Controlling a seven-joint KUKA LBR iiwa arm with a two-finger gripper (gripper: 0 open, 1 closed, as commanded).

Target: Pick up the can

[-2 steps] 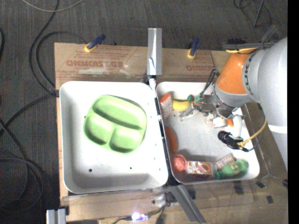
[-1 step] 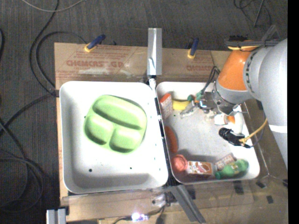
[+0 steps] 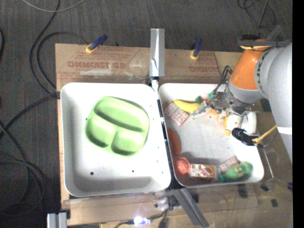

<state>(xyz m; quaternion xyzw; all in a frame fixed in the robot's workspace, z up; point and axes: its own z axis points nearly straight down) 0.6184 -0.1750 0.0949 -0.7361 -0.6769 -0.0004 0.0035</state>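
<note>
Can (image 3: 203,171) lies near front wall; claw (image 3: 209,106), seemingly lowered, beside banana (image 3: 186,105).

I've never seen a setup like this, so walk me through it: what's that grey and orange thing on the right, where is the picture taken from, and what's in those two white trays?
One camera looks down from above the bench. The grey and orange thing is a robot arm reaching in from the right. Its gripper is low over the far part of the right tray, near a banana. I cannot tell whether it holds anything. The left tray holds a green divided dish. The right tray also holds small packets and bottles along its near edge. I cannot pick out the can for sure.
</note>
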